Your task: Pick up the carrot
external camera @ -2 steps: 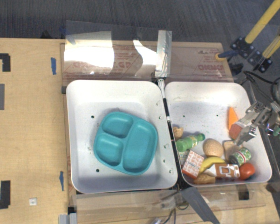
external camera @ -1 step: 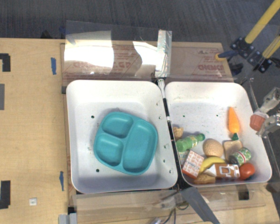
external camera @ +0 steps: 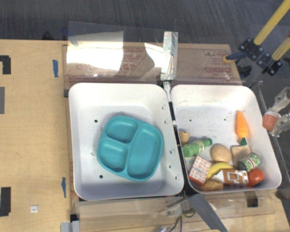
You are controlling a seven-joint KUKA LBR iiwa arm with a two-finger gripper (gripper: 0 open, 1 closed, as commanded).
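The carrot [external camera: 241, 125], orange with a small green top, lies lengthwise in the right white bin [external camera: 207, 105], close to its right wall and just above a pile of toy food. It lies apart from the pile and nothing covers it. At the view's right edge, just outside that bin's right wall, my gripper [external camera: 280, 116] shows as a blurred grey shape with an orange-red patch. It sits to the right of the carrot, at about the same height in the view, and nothing shows in its grasp.
The left bin [external camera: 87, 105] holds a teal divided plate [external camera: 130, 148]. In the right bin's lower part lie a green bottle [external camera: 198, 146], a banana [external camera: 220, 167], a red-and-white box [external camera: 199, 169], a sauce bottle [external camera: 234, 177], a tomato [external camera: 256, 177] and a can [external camera: 251, 162]. Yellow clamps [external camera: 270, 18] stand at the back right.
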